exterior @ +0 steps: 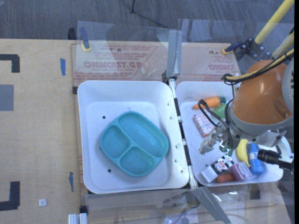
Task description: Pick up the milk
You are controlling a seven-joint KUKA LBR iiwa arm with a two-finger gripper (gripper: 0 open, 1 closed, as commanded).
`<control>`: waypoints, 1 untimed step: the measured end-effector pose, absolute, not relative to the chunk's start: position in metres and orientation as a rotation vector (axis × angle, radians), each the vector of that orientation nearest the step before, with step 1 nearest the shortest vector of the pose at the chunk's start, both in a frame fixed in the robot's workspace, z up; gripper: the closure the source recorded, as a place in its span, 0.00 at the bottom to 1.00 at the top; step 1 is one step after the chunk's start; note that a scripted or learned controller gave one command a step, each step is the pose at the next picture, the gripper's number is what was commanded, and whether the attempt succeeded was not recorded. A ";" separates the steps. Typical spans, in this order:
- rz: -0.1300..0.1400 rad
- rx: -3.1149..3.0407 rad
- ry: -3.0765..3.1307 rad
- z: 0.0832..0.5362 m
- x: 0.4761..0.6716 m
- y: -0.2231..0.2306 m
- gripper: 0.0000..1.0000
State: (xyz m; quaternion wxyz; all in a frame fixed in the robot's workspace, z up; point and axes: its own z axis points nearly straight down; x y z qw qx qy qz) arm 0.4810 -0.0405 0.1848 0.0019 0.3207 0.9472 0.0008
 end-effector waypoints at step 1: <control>0.001 1.094 2.940 0.236 0.481 -0.061 1.00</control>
